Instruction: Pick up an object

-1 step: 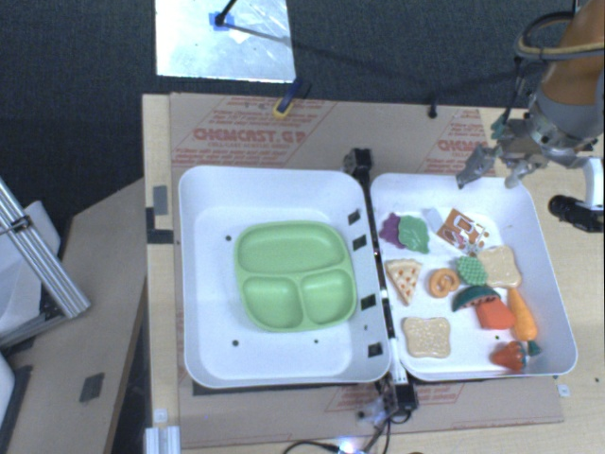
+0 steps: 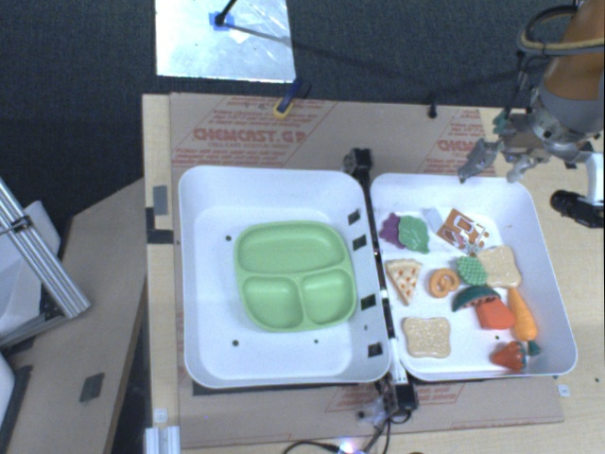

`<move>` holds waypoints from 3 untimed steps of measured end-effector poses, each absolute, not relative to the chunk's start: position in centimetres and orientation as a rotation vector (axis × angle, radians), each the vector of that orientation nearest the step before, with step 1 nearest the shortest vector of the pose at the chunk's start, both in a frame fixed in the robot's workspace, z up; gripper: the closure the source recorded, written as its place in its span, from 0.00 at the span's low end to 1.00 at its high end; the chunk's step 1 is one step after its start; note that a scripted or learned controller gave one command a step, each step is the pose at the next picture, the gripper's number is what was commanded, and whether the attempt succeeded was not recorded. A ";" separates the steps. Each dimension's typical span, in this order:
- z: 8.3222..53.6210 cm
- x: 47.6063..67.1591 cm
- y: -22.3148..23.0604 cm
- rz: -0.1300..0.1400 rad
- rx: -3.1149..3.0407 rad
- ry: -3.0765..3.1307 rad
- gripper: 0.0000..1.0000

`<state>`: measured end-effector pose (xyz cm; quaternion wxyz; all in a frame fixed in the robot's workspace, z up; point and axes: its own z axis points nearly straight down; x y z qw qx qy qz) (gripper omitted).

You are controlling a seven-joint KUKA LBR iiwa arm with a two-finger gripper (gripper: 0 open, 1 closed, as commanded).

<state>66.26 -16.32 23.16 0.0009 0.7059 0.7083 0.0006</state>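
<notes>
The gripper (image 2: 498,163) hangs above the far edge of the right bin (image 2: 546,253), its two fingers spread apart with nothing between them, and the grey arm with its orange band (image 2: 577,41) rises behind it toward the upper right. Nothing lies directly between the fingers and the toys below. The right bin holds a crowd of play food: a purple grape cluster (image 2: 389,226) touching a green leafy piece (image 2: 413,233), a small pale blue piece (image 2: 432,218), a waffle-like orange and white square (image 2: 463,229), a pizza slice (image 2: 404,278), a small orange ring (image 2: 442,283), a pale bread slice (image 2: 500,266) with a green piece (image 2: 472,271) against it, a toast slice (image 2: 427,337), a carrot (image 2: 523,314) and red and orange pieces near the front right corner. The left bin (image 2: 203,216) holds a green divided tray (image 2: 293,274). Beyond the bins lie brown cardboard (image 2: 246,132) and a shiny sheet (image 2: 224,26).
</notes>
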 end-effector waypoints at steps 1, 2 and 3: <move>17.3 67.0 -16.0 -0.001 2.215 2.230 0.00; 13.1 66.8 -16.3 -0.001 2.218 2.225 0.00; 8.3 66.9 -16.2 0.000 2.215 2.228 0.00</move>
